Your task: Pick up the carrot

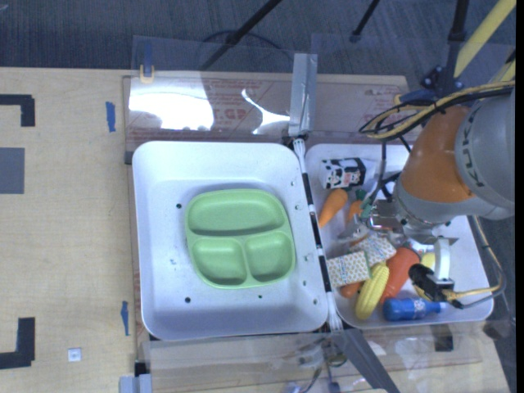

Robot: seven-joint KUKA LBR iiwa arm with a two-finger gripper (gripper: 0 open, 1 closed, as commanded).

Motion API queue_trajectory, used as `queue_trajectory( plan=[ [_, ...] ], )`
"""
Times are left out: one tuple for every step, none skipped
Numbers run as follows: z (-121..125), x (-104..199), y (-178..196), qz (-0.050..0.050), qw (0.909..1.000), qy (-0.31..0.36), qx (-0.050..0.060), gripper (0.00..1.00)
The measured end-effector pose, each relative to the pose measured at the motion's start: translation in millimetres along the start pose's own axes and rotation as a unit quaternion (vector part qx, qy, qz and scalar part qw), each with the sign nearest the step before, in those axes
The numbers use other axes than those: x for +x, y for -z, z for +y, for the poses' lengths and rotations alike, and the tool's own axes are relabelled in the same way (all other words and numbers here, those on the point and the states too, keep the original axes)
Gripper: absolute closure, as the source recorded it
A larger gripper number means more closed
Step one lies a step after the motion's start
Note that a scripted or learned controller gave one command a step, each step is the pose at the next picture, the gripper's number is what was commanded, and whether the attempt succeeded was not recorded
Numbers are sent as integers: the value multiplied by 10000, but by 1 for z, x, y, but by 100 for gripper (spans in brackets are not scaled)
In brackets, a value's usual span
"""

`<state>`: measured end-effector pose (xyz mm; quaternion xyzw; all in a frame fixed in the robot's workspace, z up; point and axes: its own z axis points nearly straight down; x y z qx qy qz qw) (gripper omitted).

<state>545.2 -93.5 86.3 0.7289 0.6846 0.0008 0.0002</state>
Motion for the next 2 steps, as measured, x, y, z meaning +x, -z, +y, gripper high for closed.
queue_trajectory(
  plan=[
    [2, -1, 11, -7, 10000, -13, -28, 100],
    [88, 42, 98, -7, 9984, 558, 5, 100]
  ],
)
